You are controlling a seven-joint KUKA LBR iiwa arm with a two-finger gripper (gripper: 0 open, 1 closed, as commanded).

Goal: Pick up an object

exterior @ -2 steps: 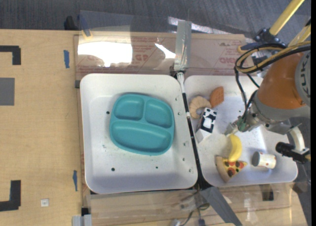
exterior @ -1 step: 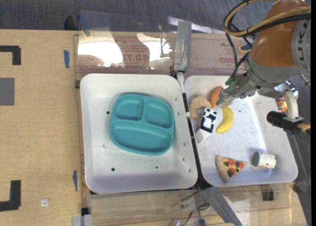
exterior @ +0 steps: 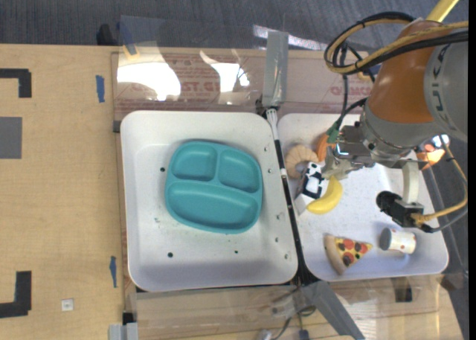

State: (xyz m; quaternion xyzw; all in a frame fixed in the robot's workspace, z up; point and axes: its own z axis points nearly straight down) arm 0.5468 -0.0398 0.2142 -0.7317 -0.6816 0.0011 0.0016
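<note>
Over the right bin [exterior: 435, 260], the grey arm with its orange band reaches in, and its jaws [exterior: 332, 170] hang above the bin's left half; whether they are spread or pressed together cannot be told, since the wrist hides them. Just below the jaws lies a yellow toy banana [exterior: 328, 197], with a small black-and-white toy [exterior: 312, 181] touching its left end. Just left of the jaws sits a tan rounded object [exterior: 300, 155]. Farther below, near the bin's front edge, lies a toy pizza slice [exterior: 346, 251], and to its right a small white cup [exterior: 399, 241] on its side. Well to the left of the jaws, the left bin [exterior: 141, 145] holds a teal divided plate [exterior: 214, 186], flat, compartments up.
</note>
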